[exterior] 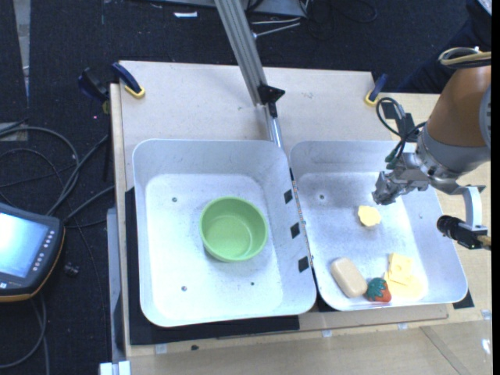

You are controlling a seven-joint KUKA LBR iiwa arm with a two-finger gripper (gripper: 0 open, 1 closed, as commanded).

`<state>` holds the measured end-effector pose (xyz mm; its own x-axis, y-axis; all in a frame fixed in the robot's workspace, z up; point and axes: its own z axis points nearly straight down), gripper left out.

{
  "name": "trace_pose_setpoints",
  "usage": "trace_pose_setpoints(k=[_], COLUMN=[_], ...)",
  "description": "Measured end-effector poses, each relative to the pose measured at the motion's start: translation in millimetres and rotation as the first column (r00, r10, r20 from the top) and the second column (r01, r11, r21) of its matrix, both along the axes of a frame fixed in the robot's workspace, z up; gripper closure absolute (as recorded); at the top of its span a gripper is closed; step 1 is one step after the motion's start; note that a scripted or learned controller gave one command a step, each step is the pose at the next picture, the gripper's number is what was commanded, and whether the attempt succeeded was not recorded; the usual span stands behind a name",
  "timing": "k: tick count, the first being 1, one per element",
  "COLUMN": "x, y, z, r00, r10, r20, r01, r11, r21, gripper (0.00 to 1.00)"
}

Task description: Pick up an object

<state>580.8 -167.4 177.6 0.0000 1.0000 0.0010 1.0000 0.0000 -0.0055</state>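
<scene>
camera view: the gripper (385, 193) hangs over the right bin (328, 158), in its far half toward the bin's right wall, at the end of the grey arm (461, 123) that reaches in from the bench's right edge. the nearest thing to pick is a small pale yellow lump (369, 216), and it lies just beside the gripper, toward the bench's near edge and a touch toward the left bin. it is roundish, with no long axis worth aligning to. from this slant i cannot say whether the gripper tip is touching the lump or hovering a little above the bin floor beside it; they look near but apart. whether the gripper is released or clenched cannot be told here, since the tip is a dark blur against the white bin. nothing is visibly carried by it.

further toward the near edge of the right bin lie a tan oblong piece (348, 276), its length running slantwise toward the near right corner, a small red and green thing (378, 290) touching it, and a flat yellow piece (405, 276) by the right wall. these are well apart from the gripper. the left bin (156, 209) holds a green bowl (233, 229), upright, near its middle, farthest of all from the gripper.
</scene>
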Motion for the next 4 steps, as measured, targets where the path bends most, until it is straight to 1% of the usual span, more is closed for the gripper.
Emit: trace_pose_setpoints(k=[1, 2, 3, 4], x=[-2.3, -0.2, 0.5, -1.2], y=[-3.4, -3.1, -3.2, -0.1], z=[-43.2, -79.4, -68.0, -5.9], r00=[1.000, 1.000, 1.000, 1.000], r10=[0.000, 0.001, 0.001, 0.001], r20=[0.002, 0.012, 0.014, 0.011], r01=[0.000, -0.001, -0.001, -0.001], r11=[1.000, 1.000, 1.000, 1.000], r21=[0.000, -0.002, -0.002, -0.002], gripper=[0.00, 0.00, 1.00, 1.00])
